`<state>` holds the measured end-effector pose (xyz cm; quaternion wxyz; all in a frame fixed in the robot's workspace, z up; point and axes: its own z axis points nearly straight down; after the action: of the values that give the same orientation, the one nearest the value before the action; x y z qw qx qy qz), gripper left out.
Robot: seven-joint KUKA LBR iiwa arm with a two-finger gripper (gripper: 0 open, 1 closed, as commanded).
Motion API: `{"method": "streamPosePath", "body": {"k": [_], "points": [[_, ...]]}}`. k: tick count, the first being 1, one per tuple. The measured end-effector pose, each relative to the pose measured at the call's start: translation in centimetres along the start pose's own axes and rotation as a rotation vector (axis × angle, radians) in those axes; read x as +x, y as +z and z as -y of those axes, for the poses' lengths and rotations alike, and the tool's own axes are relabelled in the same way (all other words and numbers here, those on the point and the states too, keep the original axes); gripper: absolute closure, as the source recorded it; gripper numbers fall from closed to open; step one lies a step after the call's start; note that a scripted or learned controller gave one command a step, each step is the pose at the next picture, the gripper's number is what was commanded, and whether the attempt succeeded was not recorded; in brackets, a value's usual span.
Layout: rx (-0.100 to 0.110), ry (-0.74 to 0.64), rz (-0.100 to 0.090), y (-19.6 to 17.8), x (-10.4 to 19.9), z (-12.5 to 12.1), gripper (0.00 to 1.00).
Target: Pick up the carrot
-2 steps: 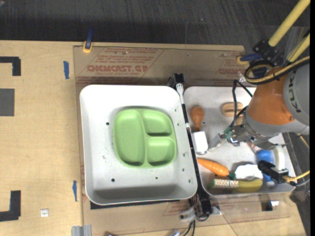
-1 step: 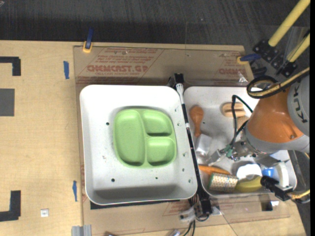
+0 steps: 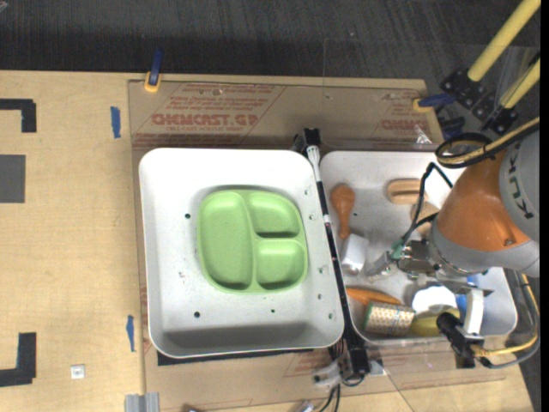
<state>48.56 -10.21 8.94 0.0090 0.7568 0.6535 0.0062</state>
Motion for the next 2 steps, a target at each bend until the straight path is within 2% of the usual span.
{"method": "streamPosePath", "body": {"k": [1, 2], "points": [[0.015, -0.102, -0.002, -9.9, -1.9, -0.1, 0.0], [0.016, -0.119, -0.002, -0.6, -0.9, 0.3, 0.0]]}}
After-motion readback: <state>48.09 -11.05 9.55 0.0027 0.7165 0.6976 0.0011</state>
